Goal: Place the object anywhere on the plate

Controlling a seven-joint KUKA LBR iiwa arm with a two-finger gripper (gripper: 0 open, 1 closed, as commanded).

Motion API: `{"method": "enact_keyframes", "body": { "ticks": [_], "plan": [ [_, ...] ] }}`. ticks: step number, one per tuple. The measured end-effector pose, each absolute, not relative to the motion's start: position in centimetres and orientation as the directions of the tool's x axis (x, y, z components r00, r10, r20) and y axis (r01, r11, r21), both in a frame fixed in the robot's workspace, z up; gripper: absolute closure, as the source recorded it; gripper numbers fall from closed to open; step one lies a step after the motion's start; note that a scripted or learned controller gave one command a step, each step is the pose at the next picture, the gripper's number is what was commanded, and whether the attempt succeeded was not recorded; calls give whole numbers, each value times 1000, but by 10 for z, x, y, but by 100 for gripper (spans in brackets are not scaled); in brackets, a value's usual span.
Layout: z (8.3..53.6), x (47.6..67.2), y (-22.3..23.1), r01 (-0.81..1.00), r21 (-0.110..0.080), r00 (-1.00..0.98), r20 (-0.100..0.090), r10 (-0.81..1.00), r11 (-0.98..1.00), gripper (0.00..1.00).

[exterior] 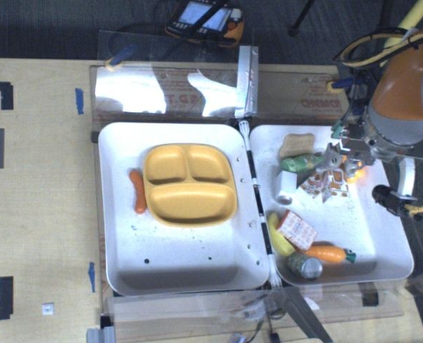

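A yellow three-compartment plate (pixel 190 184) lies in the left bin (pixel 118 263) with nothing on it. My gripper (pixel 338 160) hangs low over the upper middle of the right bin (pixel 390 241). It is right above a red-and-white patterned packet (pixel 324 185) and beside a green item (pixel 301 163). From this angle the wrist hides the gripper's tips. Whether it touches the packet I cannot tell.
An orange sausage (pixel 138 191) lies left of the plate. The right bin also holds a bread slice (pixel 297 145), a white block (pixel 286 186), a red-and-white card (pixel 296 230), a banana (pixel 279 238), a carrot (pixel 327 253) and a can (pixel 305 266). The divider (pixel 256 191) separates the bins.
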State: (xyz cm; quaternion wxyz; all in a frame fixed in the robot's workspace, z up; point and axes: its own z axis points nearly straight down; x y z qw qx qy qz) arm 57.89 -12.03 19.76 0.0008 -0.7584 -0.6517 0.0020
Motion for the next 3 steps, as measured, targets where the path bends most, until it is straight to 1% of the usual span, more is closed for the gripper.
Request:
{"method": "enact_keyframes", "body": {
  "ticks": [1,2,3],
  "plan": [
    [225,629,-30,1000,2,14,-1,1000,-14,100],
    [184,643,39,959,-3,-283,1,959,283,100],
    [185,643,39,959,-3,-283,1,959,283,0]
  ]
}}
